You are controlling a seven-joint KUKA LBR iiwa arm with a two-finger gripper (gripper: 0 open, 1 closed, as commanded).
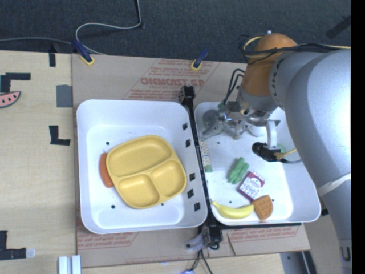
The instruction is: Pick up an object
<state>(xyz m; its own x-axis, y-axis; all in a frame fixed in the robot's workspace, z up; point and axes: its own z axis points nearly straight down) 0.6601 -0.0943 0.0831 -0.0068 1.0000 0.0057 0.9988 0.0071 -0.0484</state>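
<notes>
- The arm (308,96) reaches in from the right, and its gripper (228,124) hangs over the far end of the right bin (296,207), above bare white floor
- The metal parts at the gripper blur together, so how far the claw is open cannot be told, and nothing can be seen held in it
- The likely candidates lie nearer the front of that bin: a green object (238,170), a small maroon packet (251,185) just beside it, a banana (232,210) along the front wall, and a brown biscuit-like piece (263,206) touching the banana's end
- The left bin (91,170) holds a yellow divided tray (146,170) with an orange object (105,170) tucked at its left edge
- The step in hand looks like the approach, with no object yet chosen or lifted
- The next move calls for travelling toward the front of the bin, centring over one item, likely the green one as the nearest, then descending onto it
</notes>
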